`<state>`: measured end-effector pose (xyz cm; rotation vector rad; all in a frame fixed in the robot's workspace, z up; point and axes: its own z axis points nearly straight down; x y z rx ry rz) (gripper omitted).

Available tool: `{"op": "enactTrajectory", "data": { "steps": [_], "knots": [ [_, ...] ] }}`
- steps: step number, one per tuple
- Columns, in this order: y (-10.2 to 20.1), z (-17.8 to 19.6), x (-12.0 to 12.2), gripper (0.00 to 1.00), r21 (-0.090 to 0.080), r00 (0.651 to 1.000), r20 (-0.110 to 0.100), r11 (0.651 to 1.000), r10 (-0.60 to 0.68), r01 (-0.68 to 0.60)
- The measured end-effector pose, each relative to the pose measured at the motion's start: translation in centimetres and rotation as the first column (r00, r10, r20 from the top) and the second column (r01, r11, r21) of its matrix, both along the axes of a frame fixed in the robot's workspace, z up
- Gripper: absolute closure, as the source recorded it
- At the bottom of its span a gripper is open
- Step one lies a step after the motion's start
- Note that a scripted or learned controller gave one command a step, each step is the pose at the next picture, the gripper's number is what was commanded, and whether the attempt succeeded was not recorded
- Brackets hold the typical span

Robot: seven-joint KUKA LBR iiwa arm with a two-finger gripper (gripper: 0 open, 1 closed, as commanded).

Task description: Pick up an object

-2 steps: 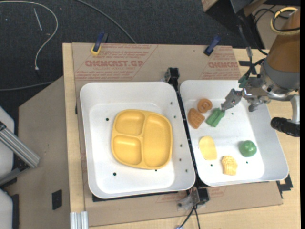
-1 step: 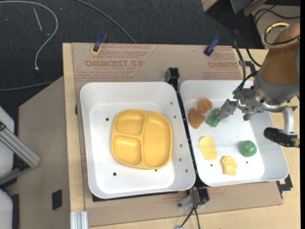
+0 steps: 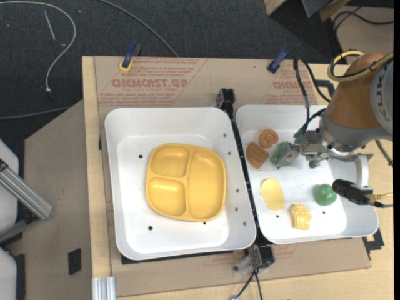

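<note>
The arm's gripper (image 3: 282, 155) hangs low in the right bin (image 3: 356, 227), just beside a brown pastry (image 3: 256, 154); whether it is spread or closed cannot be told. A cookie (image 3: 269, 137), a pale yellow piece (image 3: 272, 194), a corn cob (image 3: 300, 216) and a green ball (image 3: 324, 194) lie nearby. All look like light, stiff, slick toy food, probably best pinched across the narrow middle.

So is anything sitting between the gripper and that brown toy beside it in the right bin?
Nothing visible. The gripper is low in the right bin, just right of the brown toy, with bare white floor between them. The round cookie lies behind, off that line.
</note>
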<state>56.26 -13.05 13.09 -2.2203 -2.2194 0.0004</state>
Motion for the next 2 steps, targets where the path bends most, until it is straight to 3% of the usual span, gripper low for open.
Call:
{"op": "enactTrajectory", "data": {
  "steps": [1, 2],
  "knots": [
    [0.1, -4.8, 0.0, 0.00, 0.001, 1.000, -0.003, 1.000, 0.000, 0.000],
    [0.1, -3.5, 0.1, 1.00, 0.000, 1.000, 0.003, 1.000, 0.000, 0.000]
  ]
}}
